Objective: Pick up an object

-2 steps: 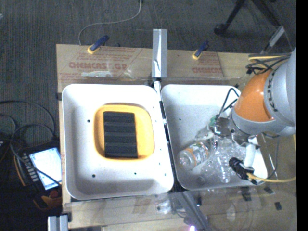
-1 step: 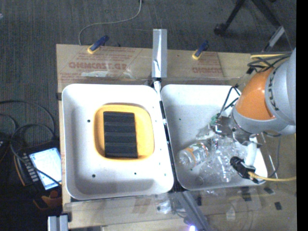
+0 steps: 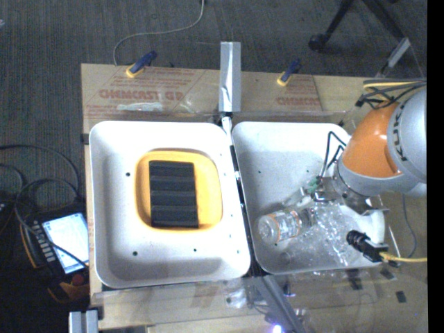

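Camera view, left to right. Lower left of frame: a lit tablet-like device point(image 3: 64, 240) on the floor with dark cables, partly cut off by the edge. Two white bins side by side. Left bin point(image 3: 111, 151) at centre-left holds one item: a yellow tray point(image 3: 213, 186) with a black ribbed block point(image 3: 173, 193) in it. Two blue-and-yellow clamps point(image 3: 141, 63) on the board's top edge. Right bin point(image 3: 277, 144) holds one clear plastic bottle point(image 3: 286, 226), lying on its side at the bin's lower middle, beside crinkled clear plastic point(image 3: 326, 234); hard to tell where one ends and the other starts. Gripper point(image 3: 320, 188) sits low at right of frame just above the bottle, mostly hidden under the orange-banded arm point(image 3: 371, 151); its state: cannot tell.
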Tool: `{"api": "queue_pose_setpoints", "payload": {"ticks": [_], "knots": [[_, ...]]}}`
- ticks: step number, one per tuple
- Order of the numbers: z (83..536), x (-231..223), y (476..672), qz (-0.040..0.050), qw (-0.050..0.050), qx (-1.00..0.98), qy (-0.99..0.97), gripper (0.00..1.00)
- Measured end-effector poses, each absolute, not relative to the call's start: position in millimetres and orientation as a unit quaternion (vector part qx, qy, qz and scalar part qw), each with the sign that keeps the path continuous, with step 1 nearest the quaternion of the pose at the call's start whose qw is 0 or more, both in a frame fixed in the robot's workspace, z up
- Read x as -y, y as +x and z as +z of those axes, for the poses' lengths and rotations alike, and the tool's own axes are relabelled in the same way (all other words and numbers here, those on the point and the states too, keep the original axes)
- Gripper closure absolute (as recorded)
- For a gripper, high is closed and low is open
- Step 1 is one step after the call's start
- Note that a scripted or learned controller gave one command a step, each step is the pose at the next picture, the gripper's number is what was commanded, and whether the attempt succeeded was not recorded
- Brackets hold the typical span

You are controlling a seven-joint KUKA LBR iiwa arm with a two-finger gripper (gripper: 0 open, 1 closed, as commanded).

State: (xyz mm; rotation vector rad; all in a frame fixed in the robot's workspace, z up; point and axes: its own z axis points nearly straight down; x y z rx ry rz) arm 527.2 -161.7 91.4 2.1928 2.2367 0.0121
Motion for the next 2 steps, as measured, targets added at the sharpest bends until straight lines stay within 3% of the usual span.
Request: {"api": "queue_pose_setpoints", "payload": {"ticks": [1,2], "knots": [[121,116,484.7,0.0012,0.0,-0.695,0.719,1.0],[197,117,554.7,-0.0007,0.0,-0.749,0.663,1.0]]}}
